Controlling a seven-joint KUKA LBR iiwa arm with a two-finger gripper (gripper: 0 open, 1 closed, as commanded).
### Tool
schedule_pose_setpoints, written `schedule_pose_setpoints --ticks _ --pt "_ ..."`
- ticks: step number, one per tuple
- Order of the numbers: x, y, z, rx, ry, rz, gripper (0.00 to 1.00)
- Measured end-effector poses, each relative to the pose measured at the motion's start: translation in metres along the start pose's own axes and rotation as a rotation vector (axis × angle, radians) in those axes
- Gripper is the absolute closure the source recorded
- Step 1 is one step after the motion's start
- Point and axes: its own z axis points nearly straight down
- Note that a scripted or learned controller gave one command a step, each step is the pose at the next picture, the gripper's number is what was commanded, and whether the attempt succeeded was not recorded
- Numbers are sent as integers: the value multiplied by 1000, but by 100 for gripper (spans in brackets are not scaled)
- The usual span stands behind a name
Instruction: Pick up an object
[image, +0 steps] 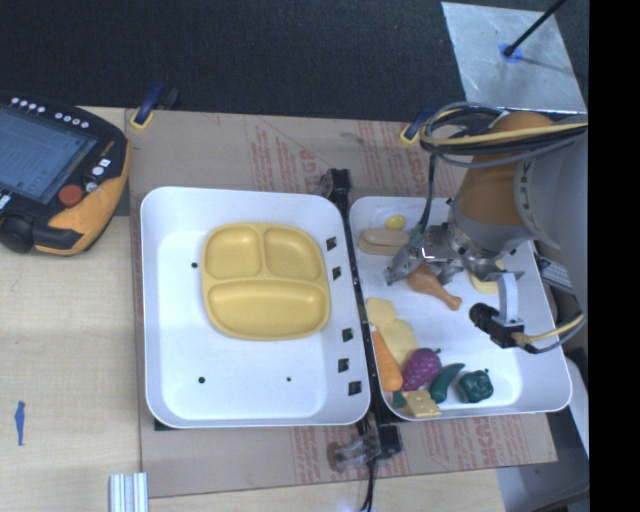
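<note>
while the claw (418, 262) hovers, a drumstick (437, 286) lies just beside it

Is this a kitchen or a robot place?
Probably a robot lab, not a kitchen: a grey robot arm reaches over a white bin of toy food, and a control tablet lies on the bench.

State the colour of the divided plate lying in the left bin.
Pale yellow all over; the three-compartment plastic plate shows clearly in the camera view.
</note>
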Motion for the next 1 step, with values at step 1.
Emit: schedule_pose_setpoints --ticks 1 --pt "-1 2 -11 -4 -2 0 100"
